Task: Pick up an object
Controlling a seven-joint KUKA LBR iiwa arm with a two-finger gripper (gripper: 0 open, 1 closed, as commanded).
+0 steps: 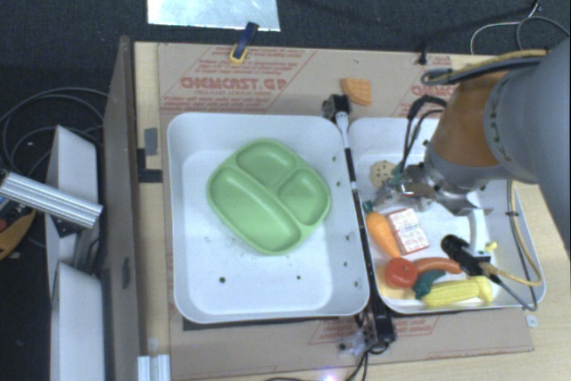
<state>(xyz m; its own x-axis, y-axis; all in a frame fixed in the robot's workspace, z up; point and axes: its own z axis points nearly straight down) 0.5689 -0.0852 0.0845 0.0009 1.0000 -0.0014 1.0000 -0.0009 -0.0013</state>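
Hand [390, 185] low in right bin [384, 138], grip state unclear, carrot [384, 234] just below.

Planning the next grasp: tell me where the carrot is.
The carrot lies in the right bin, near its left wall, beside the small red-and-white box and above the tomato.

Toy carrot [383, 234] and corn [459, 291] in right bin [526, 254]

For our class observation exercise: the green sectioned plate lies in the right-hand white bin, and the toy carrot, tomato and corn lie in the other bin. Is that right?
Not quite. The camera view shows the green sectioned plastic plate in the left-hand shallow white bin, not the right. The orange toy carrot, red toy tomato and yellow toy corn cob lie in the other bin, the right-hand one.
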